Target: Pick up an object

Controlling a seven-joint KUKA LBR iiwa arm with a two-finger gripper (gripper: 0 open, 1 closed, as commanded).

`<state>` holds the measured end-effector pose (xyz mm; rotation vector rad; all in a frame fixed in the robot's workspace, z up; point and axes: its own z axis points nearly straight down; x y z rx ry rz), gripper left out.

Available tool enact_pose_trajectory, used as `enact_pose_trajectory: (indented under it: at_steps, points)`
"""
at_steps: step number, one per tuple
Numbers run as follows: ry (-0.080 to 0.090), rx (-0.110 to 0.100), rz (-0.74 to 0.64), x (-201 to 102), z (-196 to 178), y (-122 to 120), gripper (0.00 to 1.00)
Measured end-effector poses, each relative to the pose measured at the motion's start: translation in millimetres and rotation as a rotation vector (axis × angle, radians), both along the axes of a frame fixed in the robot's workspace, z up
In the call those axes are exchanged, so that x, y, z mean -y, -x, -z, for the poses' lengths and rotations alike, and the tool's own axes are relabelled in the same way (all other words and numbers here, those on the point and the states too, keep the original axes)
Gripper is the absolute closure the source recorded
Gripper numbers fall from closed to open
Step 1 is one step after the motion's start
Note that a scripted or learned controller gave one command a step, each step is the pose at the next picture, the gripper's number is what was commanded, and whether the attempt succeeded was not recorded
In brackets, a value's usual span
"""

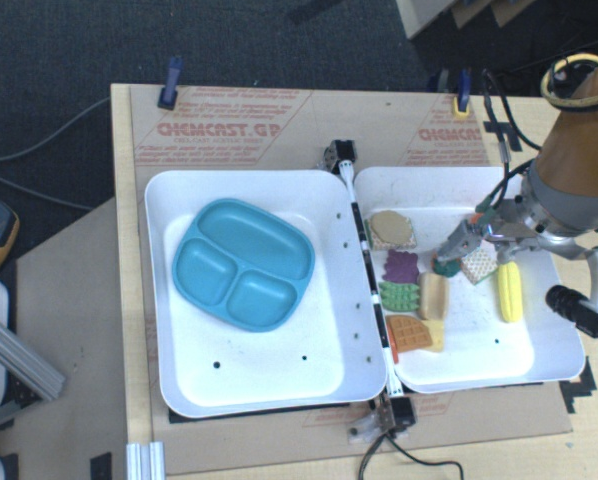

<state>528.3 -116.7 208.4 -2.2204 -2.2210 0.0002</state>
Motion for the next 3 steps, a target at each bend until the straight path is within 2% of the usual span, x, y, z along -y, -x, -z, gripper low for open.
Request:
enact_pose_trajectory:
  at_steps: [1, 2, 3]
  points:
    - [0.001, 0.002, 0.002, 26, 127, -13, 0.00]
    - [-0.003, -0.006, 0.001, 0, 124, 33, 0.00]
    - [0.000, 0.001, 0.002, 1, 114, 31, 1.00]
